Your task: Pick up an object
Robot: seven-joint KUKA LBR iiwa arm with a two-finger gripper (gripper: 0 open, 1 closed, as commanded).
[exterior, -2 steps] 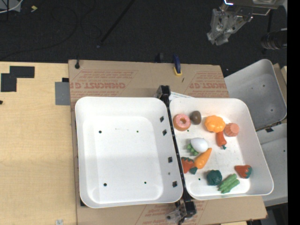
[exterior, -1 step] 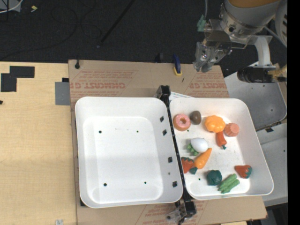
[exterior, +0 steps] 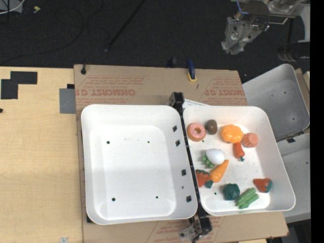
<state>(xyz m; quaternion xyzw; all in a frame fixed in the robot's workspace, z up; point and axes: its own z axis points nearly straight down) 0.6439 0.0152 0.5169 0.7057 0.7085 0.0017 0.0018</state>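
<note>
Orange plastic carrot [exterior: 219,171] in right white bin [exterior: 276,135]: long axis diagonal, lies well below-left of my two-finger gripper [exterior: 237,34]. Finger state: can't tell, blurred.

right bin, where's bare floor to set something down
In the right bin, bare floor lies along the far rim behind the donut and orange pepper, and between the carrot and strawberry. The centre-left cluster is crowded.

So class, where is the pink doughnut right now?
In the camera view, the pink doughnut lies in the right bin, near its upper left corner, beside the brown ball.
</note>
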